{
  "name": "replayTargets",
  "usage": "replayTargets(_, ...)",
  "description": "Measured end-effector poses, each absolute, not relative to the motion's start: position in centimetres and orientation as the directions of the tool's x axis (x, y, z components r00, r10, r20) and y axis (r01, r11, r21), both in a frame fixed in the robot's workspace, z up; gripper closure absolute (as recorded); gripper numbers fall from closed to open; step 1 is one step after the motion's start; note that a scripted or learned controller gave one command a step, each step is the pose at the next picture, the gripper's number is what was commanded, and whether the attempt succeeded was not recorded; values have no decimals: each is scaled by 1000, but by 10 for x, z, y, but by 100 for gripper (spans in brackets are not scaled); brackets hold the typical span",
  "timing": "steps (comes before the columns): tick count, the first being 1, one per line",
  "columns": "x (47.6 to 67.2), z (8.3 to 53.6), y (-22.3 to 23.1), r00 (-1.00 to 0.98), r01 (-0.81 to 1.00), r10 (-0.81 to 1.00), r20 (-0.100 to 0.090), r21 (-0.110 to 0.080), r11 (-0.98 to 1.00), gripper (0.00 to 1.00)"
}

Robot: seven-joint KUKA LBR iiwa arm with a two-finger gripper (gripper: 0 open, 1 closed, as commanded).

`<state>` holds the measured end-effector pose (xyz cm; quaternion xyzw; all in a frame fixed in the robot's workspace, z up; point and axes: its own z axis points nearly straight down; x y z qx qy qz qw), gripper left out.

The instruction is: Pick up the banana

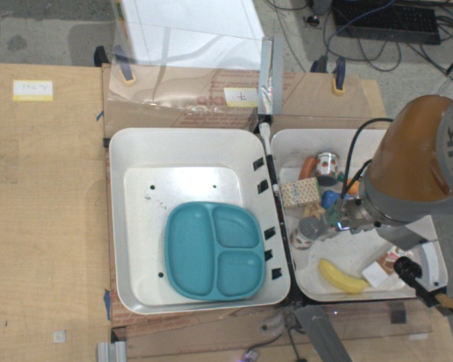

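A teal divided plate (214, 250) lies in the left bin (128, 202), while in the right bin (309, 283) the banana (341, 276) rests near the front wall, the tool (340, 219) hanging above and behind it among small clutter, its grip impossible to tell.

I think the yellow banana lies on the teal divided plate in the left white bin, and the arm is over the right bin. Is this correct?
Not fully. The yellow banana lies on the floor of the right white bin, near its front edge, not on the teal divided plate. That plate is in the left white bin, as you say, and the grey and orange arm is over the right bin. The camera view shows this.
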<state>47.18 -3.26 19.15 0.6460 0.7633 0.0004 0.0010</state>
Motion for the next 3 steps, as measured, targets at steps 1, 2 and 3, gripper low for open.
replayTargets(1, 472, 191, -32, -166, 986, 986, -1, 1, 166, 0)
replayTargets(2, 466, 95, -68, -212, 977, 977, 0, 0, 212, 0)
replayTargets(3, 466, 104, -71, -205, 979, 979, -1, 1, 205, 100)
